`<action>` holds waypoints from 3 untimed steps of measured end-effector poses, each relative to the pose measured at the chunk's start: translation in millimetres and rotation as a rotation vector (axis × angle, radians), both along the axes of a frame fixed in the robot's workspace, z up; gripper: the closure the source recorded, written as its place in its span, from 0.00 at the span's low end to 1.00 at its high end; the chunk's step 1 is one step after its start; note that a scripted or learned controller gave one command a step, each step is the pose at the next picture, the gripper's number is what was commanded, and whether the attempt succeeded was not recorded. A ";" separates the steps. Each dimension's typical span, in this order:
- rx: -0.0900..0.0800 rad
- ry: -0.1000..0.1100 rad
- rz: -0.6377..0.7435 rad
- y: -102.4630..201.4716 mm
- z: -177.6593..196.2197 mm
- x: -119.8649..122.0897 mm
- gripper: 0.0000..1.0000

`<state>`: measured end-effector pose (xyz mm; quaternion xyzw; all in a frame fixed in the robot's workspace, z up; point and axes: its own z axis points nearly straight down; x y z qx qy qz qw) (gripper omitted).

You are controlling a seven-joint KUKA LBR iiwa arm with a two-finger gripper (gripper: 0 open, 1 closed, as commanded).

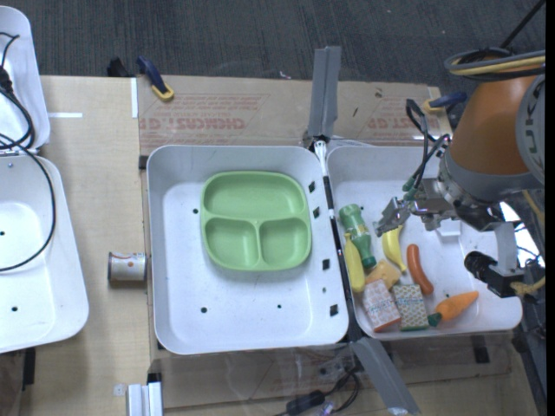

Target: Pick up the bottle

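Where the surface [95,354] lies nearest the camera, two white bins are set side by side on it. In the right bin [486,323], along its near wall, two small packets are seen touching each other: a reddish one [380,306] and a green-speckled one [412,307]. Just right of them a carrot [456,303] is laid at a slant. Slightly farther in, a red sausage [420,269] is placed, with a small banana [393,248] beside it on the left. A larger banana [354,268] is laid along the bin's left wall.

The bottle [356,232], green, is found lying on the floor of the right bin. It is close against the left wall, with its near end touching the larger banana.

The jaws are seen over the right bin, just right of the bottle and above the far end of the small banana. Whether they are released or clenched cannot be told, and the bottle is not seen between them. They are carried by the grey arm [486,137] with its orange band, reaching in from the right.

In the left bin [173,310] a green divided plate [257,221] is laid toward the far side. A small metal can [127,267] is seen lying on the surface just left of that bin.

Farther back, a sheet of cardboard [225,111] with red print is spread behind the bins. A blue and yellow clamp [154,78] is set at its far left corner. An upright grey post [324,94] is placed between the bins' far corners. Beyond these, dark floor [260,16] is seen.
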<state>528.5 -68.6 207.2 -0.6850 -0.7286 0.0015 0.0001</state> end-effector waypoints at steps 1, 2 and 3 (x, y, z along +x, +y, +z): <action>0.001 0.001 0.181 -10.1 -16.9 16.2 0.00; 0.000 -0.001 0.117 -11.1 103.9 0.9 0.00; 0.002 0.002 0.256 41.7 -17.2 19.3 0.00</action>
